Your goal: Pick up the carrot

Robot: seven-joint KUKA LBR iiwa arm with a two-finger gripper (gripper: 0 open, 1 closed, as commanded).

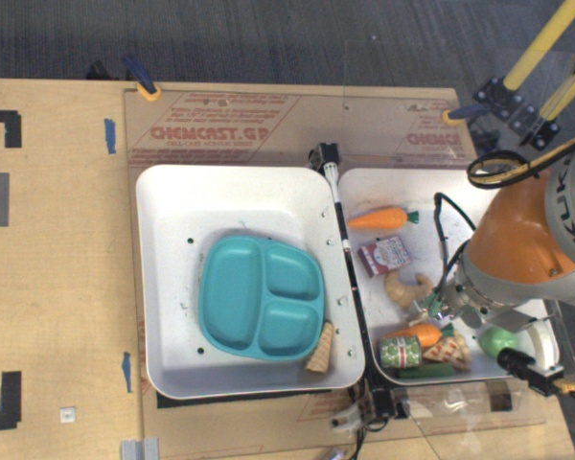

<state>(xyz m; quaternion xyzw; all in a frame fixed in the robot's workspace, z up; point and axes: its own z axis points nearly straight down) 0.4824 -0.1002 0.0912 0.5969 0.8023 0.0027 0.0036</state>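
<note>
The carrot, orange with a small green top, lies on its side near the back of the right bin. My gripper hangs low over the front half of that bin, well in front of the carrot and a little to its right. The grey wrist and orange band cover most of it. A small orange piece lies just in front of the gripper.
In the right bin lie a purple packet, a tan lumpy toy, a green can, a pizza slice and a green piece. The left bin holds a teal divided plate and a cone.
</note>
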